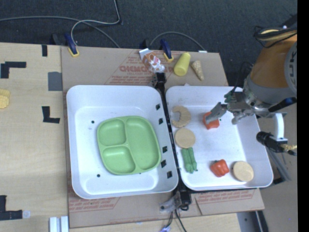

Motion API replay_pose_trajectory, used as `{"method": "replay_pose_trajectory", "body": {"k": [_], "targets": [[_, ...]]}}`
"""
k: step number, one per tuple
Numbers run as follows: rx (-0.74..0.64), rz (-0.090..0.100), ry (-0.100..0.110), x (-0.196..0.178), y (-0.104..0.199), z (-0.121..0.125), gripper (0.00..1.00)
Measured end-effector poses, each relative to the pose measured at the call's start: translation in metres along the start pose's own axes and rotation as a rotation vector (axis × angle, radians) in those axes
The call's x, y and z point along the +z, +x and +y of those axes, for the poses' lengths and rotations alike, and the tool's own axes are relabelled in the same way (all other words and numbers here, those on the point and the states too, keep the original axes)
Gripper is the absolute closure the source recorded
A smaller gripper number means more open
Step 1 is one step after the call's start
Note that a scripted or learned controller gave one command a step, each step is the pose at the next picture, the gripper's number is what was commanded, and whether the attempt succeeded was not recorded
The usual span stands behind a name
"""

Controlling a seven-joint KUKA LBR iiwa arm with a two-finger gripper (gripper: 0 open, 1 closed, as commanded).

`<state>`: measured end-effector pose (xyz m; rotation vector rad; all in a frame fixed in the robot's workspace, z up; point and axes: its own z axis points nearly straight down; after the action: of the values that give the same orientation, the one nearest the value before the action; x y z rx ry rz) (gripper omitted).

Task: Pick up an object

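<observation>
Camera view: jaws spread open (holding nothing) beside the orange piece in the right bin.

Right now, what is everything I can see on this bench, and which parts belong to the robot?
Bins: 2, white, side by side; left bin, right bin.
Divided plate: 1, light green, in the left bin.
Round tan pieces: 3, in the right bin; one with a bite-shaped gap, one below it, one at the near right corner.
Green vegetable toy: 1, right bin, near its left wall.
Red-orange toy: 1, beside the corner tan piece.
Orange-red block: 1, right bin, at the gripper's tip.
Yellow bottle-like toy: 1, on the cardboard behind the bins.
Tan cone: 1, beside it.
Small wrapped packet: 1, white and red, behind the bins.
Blue clamps: 2, far cardboard edge.
Gripper: 1, grey, over the right bin.
Arm: 1, orange and grey, at right.
</observation>
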<state>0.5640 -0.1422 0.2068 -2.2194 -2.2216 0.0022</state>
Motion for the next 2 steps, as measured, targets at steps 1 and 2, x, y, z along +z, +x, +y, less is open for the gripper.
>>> {"method": "replay_pose_trajectory", "body": {"k": [1, 2], "targets": [[-0.001, -0.005, -0.016, 0.104, -0.005, 0.045, 0.00], [-0.001, -0.009, -0.021, 0.113, 0.032, 0.086, 0.00]]}}
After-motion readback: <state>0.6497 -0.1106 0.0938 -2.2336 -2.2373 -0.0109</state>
